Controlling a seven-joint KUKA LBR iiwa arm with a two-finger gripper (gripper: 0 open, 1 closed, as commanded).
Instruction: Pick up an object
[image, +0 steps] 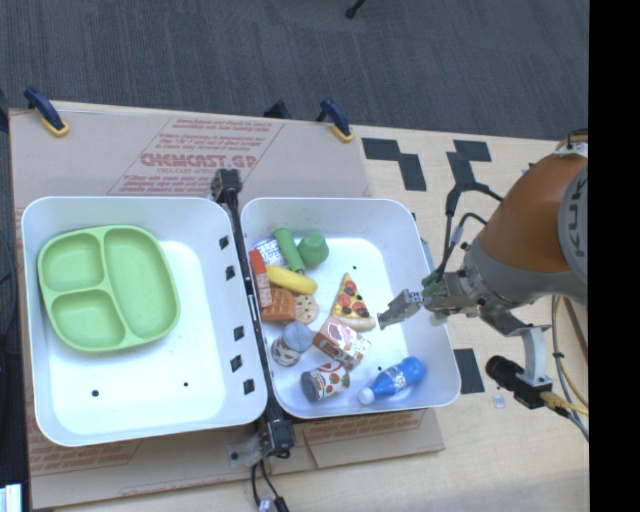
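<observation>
The right bin (405, 225) holds a heap of toy food: a pizza slice (350, 297), a yellow banana (291, 280), a green vegetable (304, 248), a red box (262, 280), a round cookie (301, 311), two small cans (289, 346) (326, 381), a patterned carton (340, 345) and a blue bottle (396, 378). My gripper (396, 309) hangs low over the right side of this bin, just right of the pizza slice and above the blue bottle. I see nothing held in it.
The left bin (190, 400) carries a green divided plate (105, 287) at its upper left. A black hinge strip (243, 300) separates the bins. Cardboard (200, 150) lies behind them, with blue clamps (336, 118) at the back edge.
</observation>
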